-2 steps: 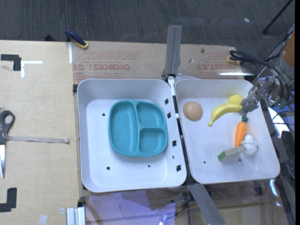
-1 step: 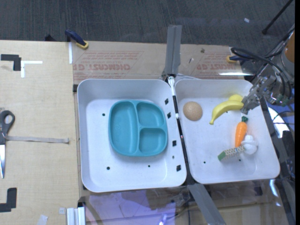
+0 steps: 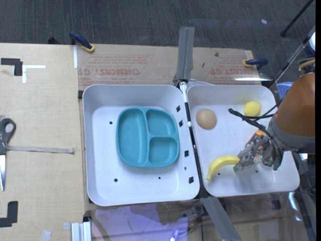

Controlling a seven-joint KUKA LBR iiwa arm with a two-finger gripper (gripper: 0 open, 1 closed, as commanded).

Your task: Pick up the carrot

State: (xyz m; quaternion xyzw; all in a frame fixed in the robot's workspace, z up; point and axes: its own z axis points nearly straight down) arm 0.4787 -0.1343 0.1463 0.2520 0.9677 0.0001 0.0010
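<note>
Camera view: robot hand (image 3: 249, 160) low in the right bin (image 3: 225, 185), beside a banana (image 3: 222, 163).
I cannot tell its grip; best confirm the orange carrot (image 3: 259, 134) sits between before lifting.

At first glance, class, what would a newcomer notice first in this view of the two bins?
The teal divided plate stands out, lying in the middle of the left bin. In the right bin, the gripper hangs low beside a yellow banana, with a tan egg-shaped ball and a yellow lemon nearer the far wall.

Dark carpet floor (image 3: 125, 9), cardboard-topped bench (image 3: 40, 185)
</note>
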